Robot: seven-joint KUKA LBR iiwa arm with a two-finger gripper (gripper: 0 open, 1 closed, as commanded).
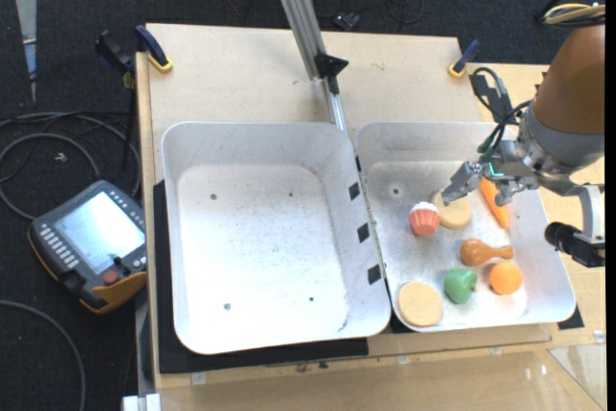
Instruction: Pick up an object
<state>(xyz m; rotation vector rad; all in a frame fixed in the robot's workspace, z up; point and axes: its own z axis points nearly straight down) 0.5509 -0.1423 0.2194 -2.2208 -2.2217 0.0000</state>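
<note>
My gripper hangs over the right bin, its fingers spread open above the toys with nothing between them. Just under its left finger lies a pale round biscuit-like piece, with a pink-and-white cupcake beside it. An orange carrot lies below the right finger, partly hidden by the gripper. Nearer the front sit a brown drumstick, an orange ball, a green pepper and a tan round cookie.
The left bin stands beside the right one, sharing a raised middle wall. A slanted metal pole rises at the back. A teach pendant lies off the bench to the left. Clamps grip the bench's back corners.
</note>
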